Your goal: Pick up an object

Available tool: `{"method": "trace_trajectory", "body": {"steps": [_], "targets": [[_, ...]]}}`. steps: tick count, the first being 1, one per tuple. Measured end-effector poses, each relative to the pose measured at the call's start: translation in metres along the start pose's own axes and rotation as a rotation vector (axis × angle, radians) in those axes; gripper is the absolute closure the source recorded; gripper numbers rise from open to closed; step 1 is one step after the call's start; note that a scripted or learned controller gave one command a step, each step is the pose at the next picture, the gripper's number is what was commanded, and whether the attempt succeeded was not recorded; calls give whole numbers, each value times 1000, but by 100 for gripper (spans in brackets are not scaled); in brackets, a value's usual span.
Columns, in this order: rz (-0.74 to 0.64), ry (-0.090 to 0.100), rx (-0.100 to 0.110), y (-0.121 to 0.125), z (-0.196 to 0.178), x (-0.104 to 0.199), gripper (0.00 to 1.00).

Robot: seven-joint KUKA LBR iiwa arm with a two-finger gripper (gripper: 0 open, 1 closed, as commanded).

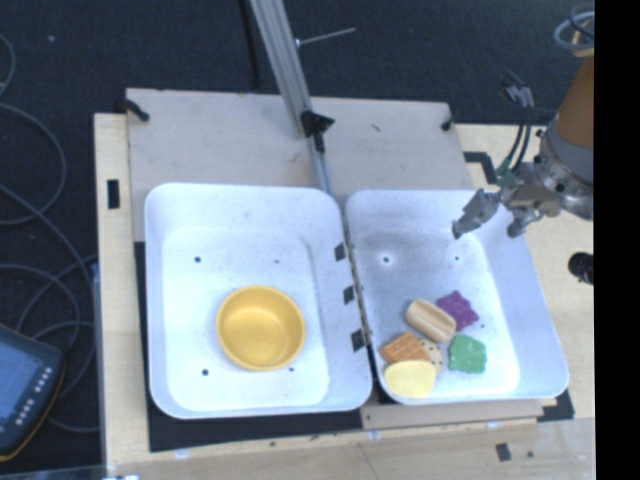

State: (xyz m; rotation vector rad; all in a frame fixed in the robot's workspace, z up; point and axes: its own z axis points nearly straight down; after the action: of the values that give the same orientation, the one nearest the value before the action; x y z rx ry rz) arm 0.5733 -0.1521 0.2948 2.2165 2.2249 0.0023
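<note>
Hanging over the upper right rim of the right bin [520,298], the gripper [492,218] stood with its two fingers spread apart and nothing between them. The objects it could take lay in a cluster at the lower end of that bin, well apart from the gripper and down-left of it in the camera view, so the coming move looked to be a reach toward the near edge of the bin and a descent. Nearest the gripper were a tan roll [431,319], its long axis running from upper left to lower right, and a purple piece [458,308] just beside it on the right. Below them sat a green piece [467,354], a waffle-brown piece [405,348] and a pale yellow piece [411,378], the last two touching and pressed close to the bin's lower wall. The roll looked the easiest target, judging by its clear outline; fingers closing across its short axis would probably suit it best, though its neighbours crowded it. A yellow bowl [261,327] sat alone in the left bin [180,218], farther from the arm.
</note>
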Motion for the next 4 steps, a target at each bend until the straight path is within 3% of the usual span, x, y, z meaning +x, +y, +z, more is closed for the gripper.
{"method": "trace_trajectory", "body": {"steps": [1, 4], "targets": [[1, 0, 0, 0, 0, 0, 0], [5, -1, 7, -18, 167, -7, 0]]}}
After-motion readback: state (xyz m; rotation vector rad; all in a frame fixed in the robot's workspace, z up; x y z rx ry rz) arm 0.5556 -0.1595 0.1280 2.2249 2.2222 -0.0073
